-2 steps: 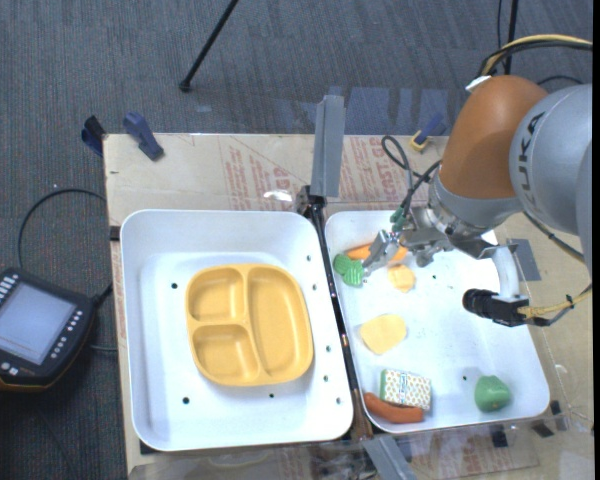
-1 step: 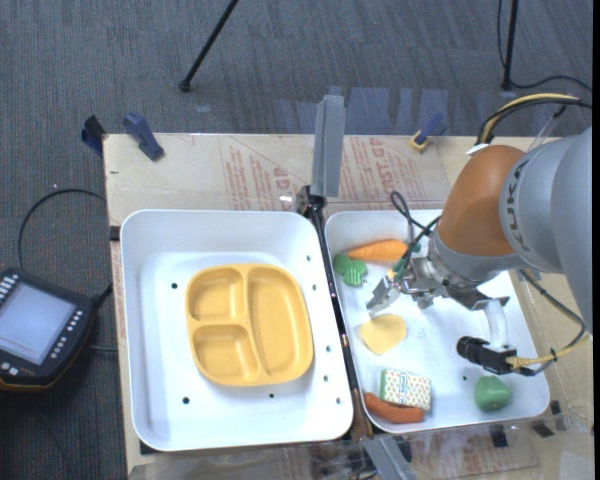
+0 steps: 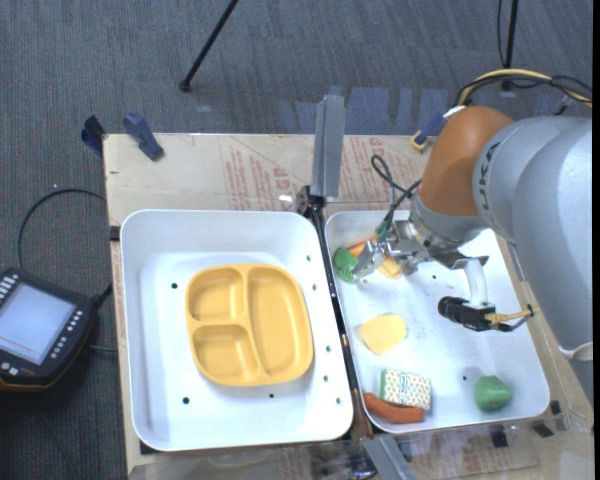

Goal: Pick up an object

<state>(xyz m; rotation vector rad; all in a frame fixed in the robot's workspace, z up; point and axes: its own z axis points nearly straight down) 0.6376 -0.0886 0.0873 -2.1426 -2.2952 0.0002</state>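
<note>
Objects (image 3: 384, 333) crowd right bin (image 3: 520, 363) around claw (image 3: 372, 260).

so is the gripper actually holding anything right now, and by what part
It cannot be told. The gripper is low at the top left corner of the right bin, among a green object and a yellow piece.

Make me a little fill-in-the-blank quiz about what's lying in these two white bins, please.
1. The yellow tray in the left bin is divided into ____ compartments.
2. The orange carrot lies along the near edge of the ____ bin.
3. The green, pepper-like piece sits in the right bin's near-____ corner.
4. The flat round piece in the middle of the right bin is coloured ____.

Missing words: three; right; right; yellow
</note>
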